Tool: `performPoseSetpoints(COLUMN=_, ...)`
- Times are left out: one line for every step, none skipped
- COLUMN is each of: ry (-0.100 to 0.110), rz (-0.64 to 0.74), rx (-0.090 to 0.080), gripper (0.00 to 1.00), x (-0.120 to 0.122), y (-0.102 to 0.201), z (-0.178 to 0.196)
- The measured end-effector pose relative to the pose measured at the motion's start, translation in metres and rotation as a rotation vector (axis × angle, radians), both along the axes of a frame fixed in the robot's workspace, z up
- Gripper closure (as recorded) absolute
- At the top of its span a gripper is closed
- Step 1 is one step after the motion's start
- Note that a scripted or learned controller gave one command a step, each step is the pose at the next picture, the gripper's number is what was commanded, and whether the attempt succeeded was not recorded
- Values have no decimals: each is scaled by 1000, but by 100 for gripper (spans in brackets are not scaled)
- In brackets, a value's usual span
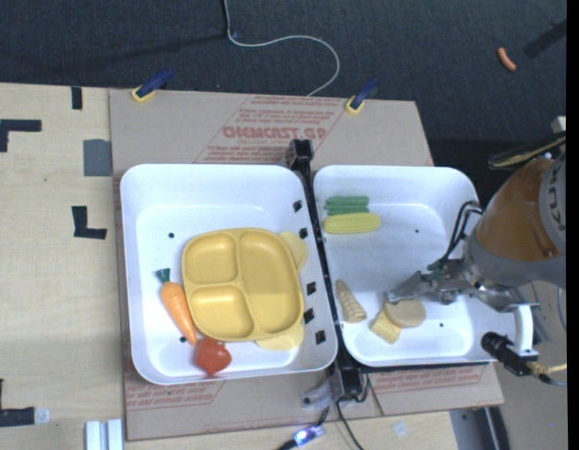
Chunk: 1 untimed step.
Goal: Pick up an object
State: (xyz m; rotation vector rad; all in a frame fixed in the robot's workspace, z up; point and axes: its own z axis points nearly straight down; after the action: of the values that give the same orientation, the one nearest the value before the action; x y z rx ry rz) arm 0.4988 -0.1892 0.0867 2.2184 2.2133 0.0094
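Observation:
My gripper (413, 293) reaches in from the right and sits low in the right bin (402, 242), at its front. Just below it lies a round tan biscuit-like piece (409, 315), touching or nearly touching the gripper's tip. A pale yellow cheese wedge (384, 330) lies next to that piece on its left. A ridged tan cone-shaped piece (350, 302) rests by the bin's left wall. At the back of the bin lie a green pod (347, 203) and a yellow corn cob (351, 223), side by side.
The left bin (149, 251) holds a yellow divided plate (241, 282), an orange carrot (178, 311) and a red fruit (212, 355) at the front. A pale yellow piece (280, 339) pokes out from under the plate. A black divider (316, 251) separates the bins.

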Motion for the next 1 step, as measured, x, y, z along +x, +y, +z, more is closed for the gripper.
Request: performPoseSetpoints(ry=-7, rz=2, rx=-3, gripper=100, x=3, y=0, z=14)
